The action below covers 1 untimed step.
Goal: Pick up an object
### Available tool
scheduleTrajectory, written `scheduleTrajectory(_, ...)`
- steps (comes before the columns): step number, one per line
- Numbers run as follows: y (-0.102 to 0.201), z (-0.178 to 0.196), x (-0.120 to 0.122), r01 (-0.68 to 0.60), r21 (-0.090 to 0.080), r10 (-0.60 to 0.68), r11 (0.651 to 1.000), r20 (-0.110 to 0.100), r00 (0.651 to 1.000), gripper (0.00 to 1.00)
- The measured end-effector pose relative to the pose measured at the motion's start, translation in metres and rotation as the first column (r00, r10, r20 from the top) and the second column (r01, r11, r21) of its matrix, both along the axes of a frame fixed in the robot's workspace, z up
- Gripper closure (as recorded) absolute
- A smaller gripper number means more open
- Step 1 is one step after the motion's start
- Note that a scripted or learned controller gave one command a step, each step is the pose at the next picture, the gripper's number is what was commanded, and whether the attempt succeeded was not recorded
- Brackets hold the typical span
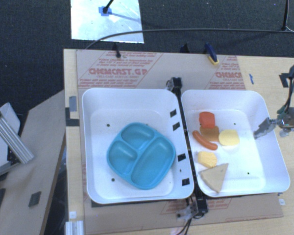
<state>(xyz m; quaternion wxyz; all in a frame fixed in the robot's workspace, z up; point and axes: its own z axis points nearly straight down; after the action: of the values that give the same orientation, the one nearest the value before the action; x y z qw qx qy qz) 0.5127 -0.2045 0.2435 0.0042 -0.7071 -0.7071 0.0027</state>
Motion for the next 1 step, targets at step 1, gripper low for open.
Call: scheduleTrajectory(1, 0.0008, 0.0059, 0.0026, -0.004, -0.003, 0.004, 1.0, 0.011, 1.0, 0.0)
